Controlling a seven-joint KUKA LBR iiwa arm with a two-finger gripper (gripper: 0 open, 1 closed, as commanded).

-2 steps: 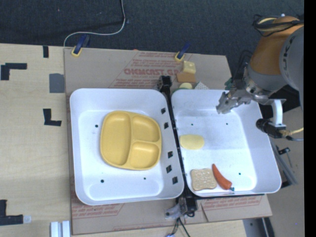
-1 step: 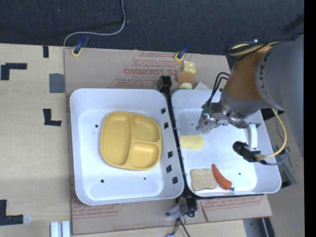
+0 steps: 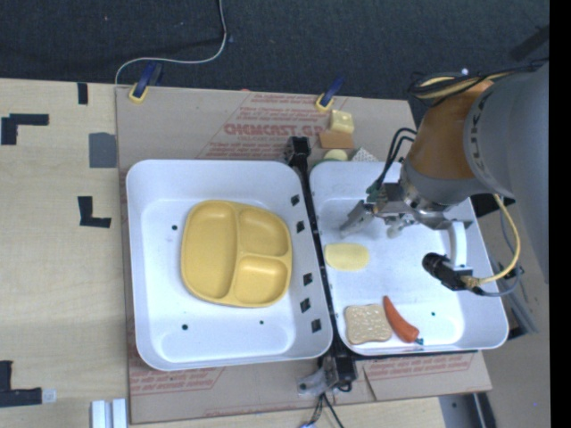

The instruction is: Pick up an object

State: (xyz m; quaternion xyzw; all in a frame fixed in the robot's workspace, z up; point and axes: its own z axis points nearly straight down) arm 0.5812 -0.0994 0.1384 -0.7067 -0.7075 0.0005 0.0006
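Two white bins [image 3: 147, 239] sit on cardboard [image 3: 259, 123] (over a wooden bench [image 3: 53, 266]); the gripper [image 3: 370, 224] hangs spread wide, holding nothing.

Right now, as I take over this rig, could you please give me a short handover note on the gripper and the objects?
Gripper: open, nothing between its fingers, hovering over the right white bin, up and to the right of the pale yellow oval piece.
Things: the square tan cracker and the red-orange chilli-shaped piece lie near that bin's front edge. The yellow compartment plate sits in the left white bin.
Done: nothing picked.
Left: grasp and lift one object.
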